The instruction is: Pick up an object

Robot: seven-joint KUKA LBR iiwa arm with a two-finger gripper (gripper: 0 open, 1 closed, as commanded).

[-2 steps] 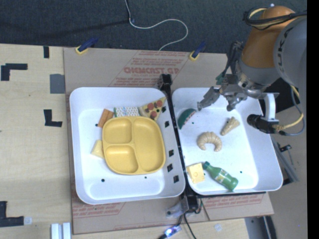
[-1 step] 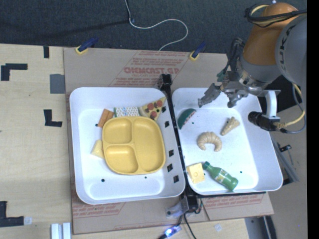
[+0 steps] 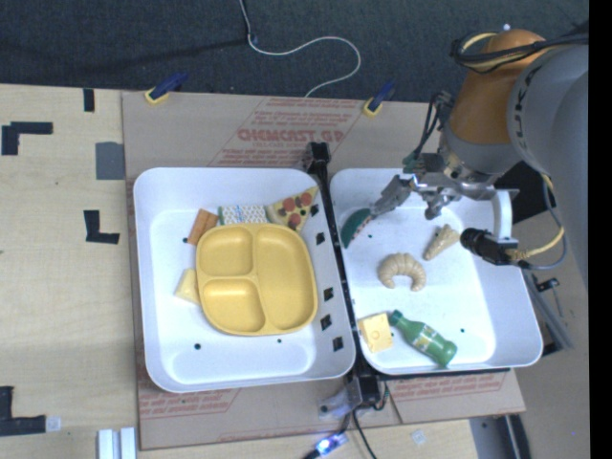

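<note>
Cardboard-covered surface (image 3: 277,127) with two white bins, dark carpet (image 3: 115,22) behind.
The fingers (image 3: 413,199) hover over the right bin (image 3: 507,338); whether they are parted I cannot tell. A croissant (image 3: 403,270) lies just below them, untouched.

Yellow plate (image 3: 256,277) in a white bin (image 3: 158,256); tan croissant (image 3: 403,270), green bottle (image 3: 423,338), yellow cheese (image 3: 377,333) in another.

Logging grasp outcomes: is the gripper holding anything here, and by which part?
Nothing visibly held. The gripper hovers over the right bin; the cone and croissant lie loose below.
</note>
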